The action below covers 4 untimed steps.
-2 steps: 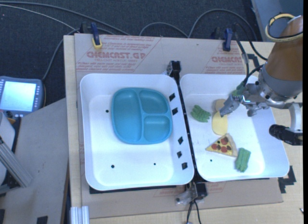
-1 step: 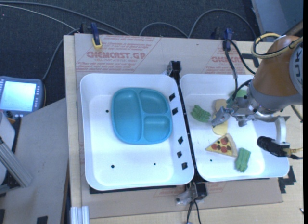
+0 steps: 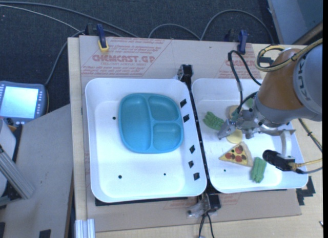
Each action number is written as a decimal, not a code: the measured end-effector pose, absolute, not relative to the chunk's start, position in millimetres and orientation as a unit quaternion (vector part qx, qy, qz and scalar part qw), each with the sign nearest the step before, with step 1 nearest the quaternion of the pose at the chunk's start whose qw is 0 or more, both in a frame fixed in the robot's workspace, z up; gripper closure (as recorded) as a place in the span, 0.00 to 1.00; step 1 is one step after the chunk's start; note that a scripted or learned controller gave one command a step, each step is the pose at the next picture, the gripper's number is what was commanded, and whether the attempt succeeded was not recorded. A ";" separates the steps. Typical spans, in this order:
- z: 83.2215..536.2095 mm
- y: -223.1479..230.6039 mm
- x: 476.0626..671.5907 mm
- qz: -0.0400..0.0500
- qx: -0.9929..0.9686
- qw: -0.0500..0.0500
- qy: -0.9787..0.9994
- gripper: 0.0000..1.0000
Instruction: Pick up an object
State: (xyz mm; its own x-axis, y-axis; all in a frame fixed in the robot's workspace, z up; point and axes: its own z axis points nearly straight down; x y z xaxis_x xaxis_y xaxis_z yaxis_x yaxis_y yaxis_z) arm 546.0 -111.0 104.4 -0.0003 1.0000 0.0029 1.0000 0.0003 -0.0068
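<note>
I have the gripper low in the right-hand white bin, but I cannot tell its state from this slant. A green leafy toy piece sits just beside its tip, a pale yellow piece just under it, and a toy pizza slice nearer me. The left white bin holds a blue divided plastic plate, well apart.

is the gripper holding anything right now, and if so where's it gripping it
It cannot be told. The gripper sits low in the right bin, between a green toy and a yellow piece.
</note>
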 end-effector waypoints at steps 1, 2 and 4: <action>118.6 -111.5 547.5 0.000 -0.707 0.001 -0.707 1.00; 163.5 -114.7 553.5 -0.002 -0.707 -0.002 -0.707 1.00; 236.2 -123.3 550.7 -0.001 -0.707 -0.002 -0.707 1.00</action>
State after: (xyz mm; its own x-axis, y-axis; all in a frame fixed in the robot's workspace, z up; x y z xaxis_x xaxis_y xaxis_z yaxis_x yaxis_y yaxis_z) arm 550.7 -123.3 236.2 -0.0010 1.0000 -0.0005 1.0000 0.0010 0.0042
